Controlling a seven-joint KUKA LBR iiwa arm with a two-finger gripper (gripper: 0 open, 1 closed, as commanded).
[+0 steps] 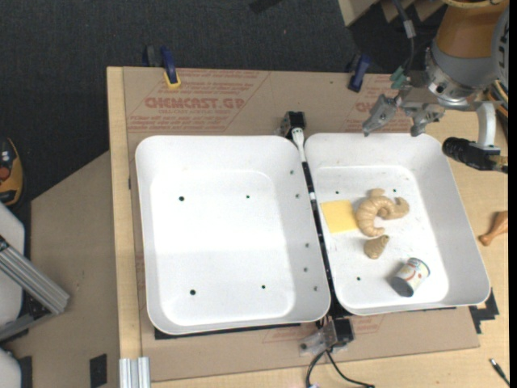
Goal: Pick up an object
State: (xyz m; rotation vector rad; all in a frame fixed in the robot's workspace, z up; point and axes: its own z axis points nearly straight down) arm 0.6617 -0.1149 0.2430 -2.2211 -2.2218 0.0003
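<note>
The gripper [399, 120] hangs over the far rim of the right bin [456, 192], near the counter's [121, 217] far right corner. Its two fingers [378, 118] are spread apart with clear space between them, and nothing sits in that gap. Above the gripper the grey wrist [454, 78] meets the arm's orange band [472, 31].

The graspable things all lie in the right bin, well apart from the gripper. A flat yellow square [339, 216], perhaps a slice of toy cheese, rests by the bin's left wall. Just to its right lies a tan croissant-shaped piece [380, 211], touching or nearly touching the square's corner. A smaller tan lump [376, 247] sits just nearer the front edge, close below the croissant. Toward the bin's near right corner lies a small grey and white cylinder [409, 276], tipped on its side, with a red mark on its end.

The left bin [161, 241] lies beside the right one, their rims meeting along the middle. Both rest on a brown board [210, 95] printed with red lettering, clamped at the counter's far edge by a blue clamp [168, 65].
</note>
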